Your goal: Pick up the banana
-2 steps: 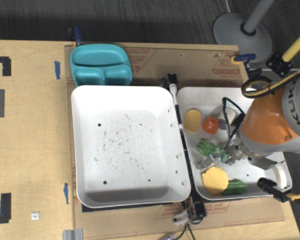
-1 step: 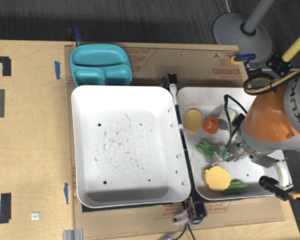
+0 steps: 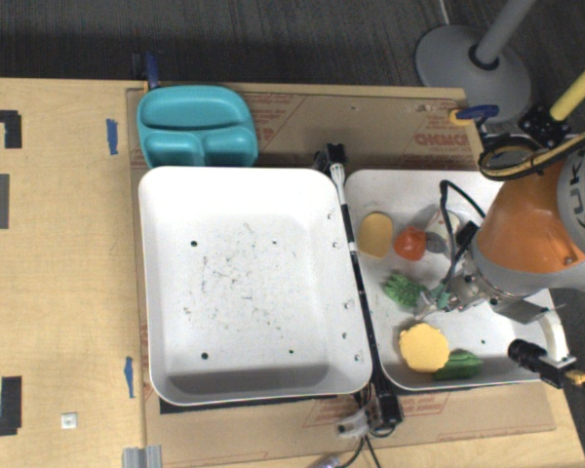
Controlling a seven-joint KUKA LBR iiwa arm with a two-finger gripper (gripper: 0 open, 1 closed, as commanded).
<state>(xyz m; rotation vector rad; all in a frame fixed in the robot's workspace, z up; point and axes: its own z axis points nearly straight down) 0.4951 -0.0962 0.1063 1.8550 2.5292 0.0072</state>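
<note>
Near right bin point(image 3: 526, 376) centre, end effector point(image 3: 439, 298) beside green item point(image 3: 403, 291).

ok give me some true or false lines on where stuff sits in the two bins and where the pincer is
1. The pincer is over the right bin. True.
2. The red tomato lies in the left bin. False: it lies in the right bin.
3. A teal tray sits behind the left bin. True.
4. The teal tray sits inside the right bin. False: it rests on the bench outside both bins.
</note>
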